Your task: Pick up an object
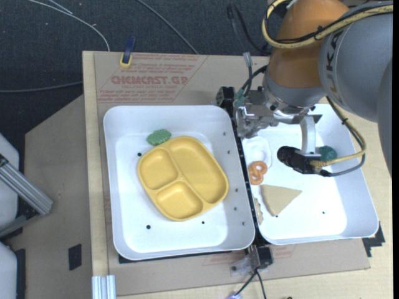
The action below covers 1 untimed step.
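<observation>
My gripper (250, 124) hangs over the far left corner of the right bin (349, 217), close to the wall shared by the two bins. Just below it in the right bin lies a small orange ring (257, 170). A tan wedge (280, 199) lies a little nearer the front. A small teal thing (328, 152) rests further right in the same bin. The arm's bulk hides the bin's far part.
The left bin (124, 229) holds a yellow three-compartment plate (181, 177) with a small green thing (158, 137) at its far left rim. A cardboard sheet (156, 80) lies behind the bins, with a blue and yellow clip (127, 52) on its far edge.
</observation>
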{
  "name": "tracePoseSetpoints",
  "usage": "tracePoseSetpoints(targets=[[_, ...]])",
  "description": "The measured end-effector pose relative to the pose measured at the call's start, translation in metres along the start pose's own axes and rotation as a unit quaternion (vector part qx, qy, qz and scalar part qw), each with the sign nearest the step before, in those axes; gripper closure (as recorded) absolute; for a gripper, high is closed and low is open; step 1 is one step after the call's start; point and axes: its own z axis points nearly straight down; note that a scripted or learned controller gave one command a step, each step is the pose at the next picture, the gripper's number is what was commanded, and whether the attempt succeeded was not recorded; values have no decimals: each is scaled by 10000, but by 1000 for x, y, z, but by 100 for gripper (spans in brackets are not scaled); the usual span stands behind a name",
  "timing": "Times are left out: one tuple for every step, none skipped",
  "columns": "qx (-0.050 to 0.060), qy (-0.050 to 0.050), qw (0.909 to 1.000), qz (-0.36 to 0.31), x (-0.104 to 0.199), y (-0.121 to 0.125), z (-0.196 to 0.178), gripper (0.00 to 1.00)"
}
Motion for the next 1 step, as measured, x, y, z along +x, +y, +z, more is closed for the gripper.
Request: tracePoseSetpoints(targets=[[5,-6,10000,19,42,3,9,100]])
